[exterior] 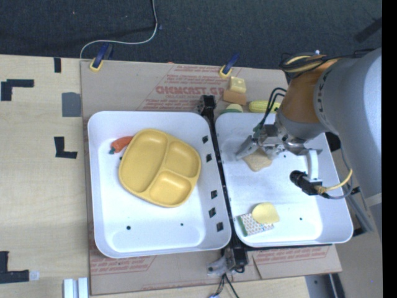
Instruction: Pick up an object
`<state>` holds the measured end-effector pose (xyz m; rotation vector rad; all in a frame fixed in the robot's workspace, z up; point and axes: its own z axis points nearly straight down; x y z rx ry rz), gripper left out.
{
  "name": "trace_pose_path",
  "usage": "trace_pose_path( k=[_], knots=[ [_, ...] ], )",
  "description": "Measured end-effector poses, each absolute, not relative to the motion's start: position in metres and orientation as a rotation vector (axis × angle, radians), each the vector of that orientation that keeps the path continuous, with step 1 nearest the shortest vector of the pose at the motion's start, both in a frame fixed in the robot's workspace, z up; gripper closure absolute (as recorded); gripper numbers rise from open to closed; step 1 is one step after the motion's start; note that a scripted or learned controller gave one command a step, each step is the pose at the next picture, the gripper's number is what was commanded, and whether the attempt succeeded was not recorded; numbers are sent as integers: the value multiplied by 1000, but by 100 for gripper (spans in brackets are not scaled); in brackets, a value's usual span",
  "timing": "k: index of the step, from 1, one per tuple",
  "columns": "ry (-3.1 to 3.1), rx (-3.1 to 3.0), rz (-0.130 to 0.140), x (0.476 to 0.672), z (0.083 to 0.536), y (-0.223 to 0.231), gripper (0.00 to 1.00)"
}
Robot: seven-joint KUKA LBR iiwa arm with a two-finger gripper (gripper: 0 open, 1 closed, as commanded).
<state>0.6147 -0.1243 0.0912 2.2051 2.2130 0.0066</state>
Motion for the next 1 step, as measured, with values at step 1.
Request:
trace_pose_path(
  k=[1],
  knots=[
    [2214,2207,11,616,101,-124,100]
  ],
)
